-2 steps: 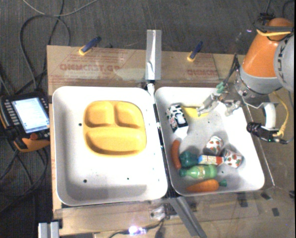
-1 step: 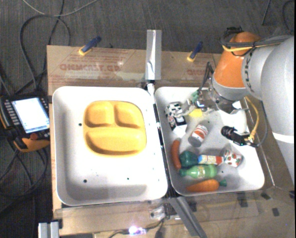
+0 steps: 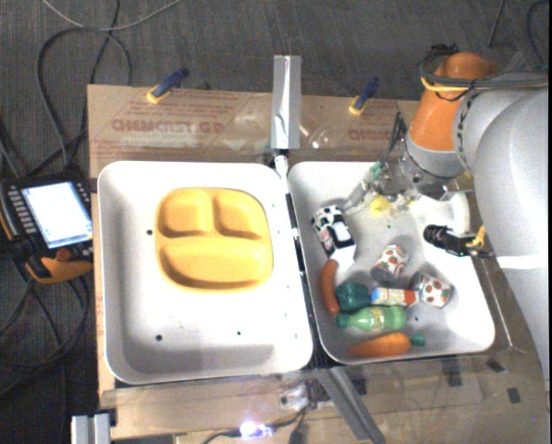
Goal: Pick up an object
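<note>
At the near edge of the right bin (image 3: 484, 326), an orange carrot (image 3: 380, 344) is lying along the wall, with a green bottle (image 3: 375, 319) just beyond it. A red sausage (image 3: 329, 286) is resting by the left wall, beside a dark green lump (image 3: 352, 294) (I cannot tell what it is). Two red-and-white cups (image 3: 391, 261) (image 3: 434, 290) are sitting right of these, and a black-and-white cow toy (image 3: 332, 227) is lying farther back.

The left bin (image 3: 128, 340) is holding one thing — a yellow divided tray (image 3: 214, 238), sitting toward its far half.

At the right bin's far end the gripper (image 3: 382, 191) is hanging low over the floor, near a small yellow item (image 3: 380, 205); whether its fingers are wide or narrow I cannot tell.

Both bins are sitting on a cardboard-covered bench (image 3: 192, 128), clamped at the far edge by blue-and-yellow clips (image 3: 166, 84) (image 3: 363, 95). A handheld pendant (image 3: 46, 215) is glowing at left — cables (image 3: 63, 35) are trailing over the grey carpet beyond.
</note>
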You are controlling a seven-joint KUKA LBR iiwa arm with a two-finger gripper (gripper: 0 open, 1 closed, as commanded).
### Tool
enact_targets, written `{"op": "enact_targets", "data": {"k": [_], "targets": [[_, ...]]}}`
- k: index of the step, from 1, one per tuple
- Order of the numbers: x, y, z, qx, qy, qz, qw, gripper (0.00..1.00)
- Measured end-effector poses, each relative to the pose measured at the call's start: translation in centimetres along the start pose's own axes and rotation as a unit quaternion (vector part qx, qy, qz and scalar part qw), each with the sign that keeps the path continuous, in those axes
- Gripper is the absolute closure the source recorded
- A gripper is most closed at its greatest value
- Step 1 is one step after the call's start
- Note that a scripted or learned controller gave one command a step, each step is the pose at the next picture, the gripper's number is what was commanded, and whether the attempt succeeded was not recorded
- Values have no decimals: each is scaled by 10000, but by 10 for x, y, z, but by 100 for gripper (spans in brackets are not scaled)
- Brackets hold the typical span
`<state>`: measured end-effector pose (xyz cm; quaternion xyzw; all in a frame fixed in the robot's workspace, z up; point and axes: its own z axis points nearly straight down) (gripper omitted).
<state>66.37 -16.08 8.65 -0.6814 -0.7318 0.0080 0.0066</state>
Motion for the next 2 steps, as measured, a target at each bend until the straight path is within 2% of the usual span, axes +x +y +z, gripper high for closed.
{"op": "enact_targets", "data": {"k": [1,2], "targets": [[-2,-2,-8,49,-18,5,10000,100],[47,-1,-104,-101,4,-20,9999,100]]}}
